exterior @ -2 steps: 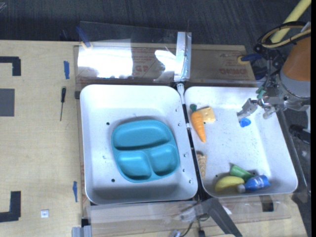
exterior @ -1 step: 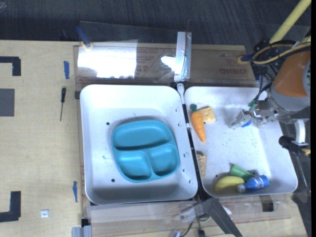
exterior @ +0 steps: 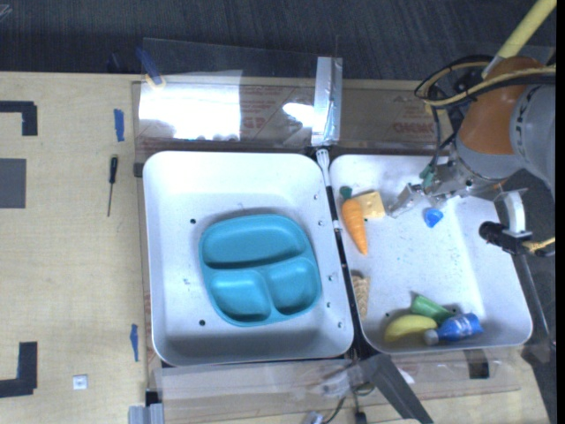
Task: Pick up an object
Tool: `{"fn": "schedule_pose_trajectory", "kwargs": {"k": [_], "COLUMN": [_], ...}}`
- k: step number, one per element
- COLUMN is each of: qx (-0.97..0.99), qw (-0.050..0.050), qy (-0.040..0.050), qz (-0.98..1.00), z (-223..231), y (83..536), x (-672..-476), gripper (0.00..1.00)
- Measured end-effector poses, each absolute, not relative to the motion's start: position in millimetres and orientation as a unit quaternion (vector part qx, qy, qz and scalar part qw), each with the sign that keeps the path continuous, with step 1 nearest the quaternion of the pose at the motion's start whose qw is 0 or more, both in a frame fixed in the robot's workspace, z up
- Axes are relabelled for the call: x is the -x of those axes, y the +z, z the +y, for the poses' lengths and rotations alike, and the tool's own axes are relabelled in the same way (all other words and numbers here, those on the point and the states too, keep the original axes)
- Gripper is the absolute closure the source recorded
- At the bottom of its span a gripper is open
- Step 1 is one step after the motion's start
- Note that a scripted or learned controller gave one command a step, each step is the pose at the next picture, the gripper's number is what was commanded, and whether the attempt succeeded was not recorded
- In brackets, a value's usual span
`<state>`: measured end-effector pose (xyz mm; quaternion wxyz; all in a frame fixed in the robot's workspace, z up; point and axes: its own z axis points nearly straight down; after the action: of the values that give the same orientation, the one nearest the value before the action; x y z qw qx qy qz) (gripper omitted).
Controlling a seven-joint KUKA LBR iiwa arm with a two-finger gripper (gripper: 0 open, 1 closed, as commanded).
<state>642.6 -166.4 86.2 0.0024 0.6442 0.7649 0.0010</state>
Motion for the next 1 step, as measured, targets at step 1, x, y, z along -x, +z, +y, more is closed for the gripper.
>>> {"fn": "schedule_pose_trajectory", "kwargs": {"k": [1], "qx": [-0.588], "qw": [-0.001], "qy": [0.0056], "qz": [0.809], "z": [-214.0], "y": [87.8], "x": [-636.6], "gripper": [0.00]}}
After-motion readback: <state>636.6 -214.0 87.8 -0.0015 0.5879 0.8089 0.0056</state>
